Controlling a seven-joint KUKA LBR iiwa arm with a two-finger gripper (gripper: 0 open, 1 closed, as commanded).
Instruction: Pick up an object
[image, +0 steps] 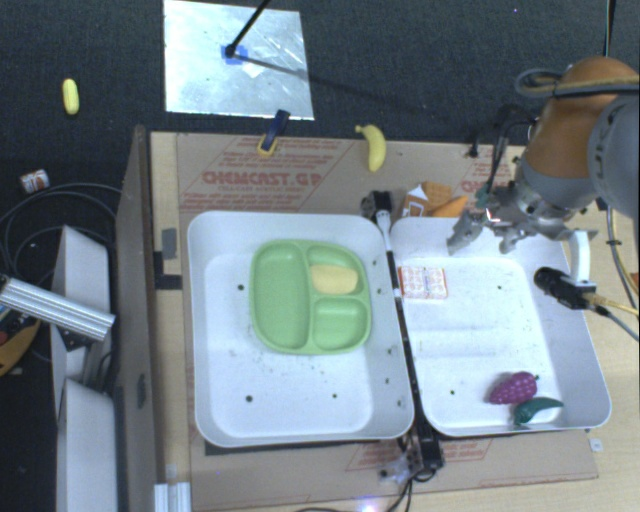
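Green tray (300, 300) holding yellow block (334, 279) in left bin (230, 400), grapes (512, 387) lying at 5 o'clock in right bin (580, 370), gripper (492, 236) hovering at its 12 o'clock rim, fingers spread, gripping nothing.

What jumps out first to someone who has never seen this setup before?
The bright green divided plastic plate sits in the middle of the left white bin, with a pale yellow block in one compartment. At the right bin's near corner lies a purple bunch of toy grapes. The grey arm with its orange band reaches in above that bin's far edge, its hand hanging low there.
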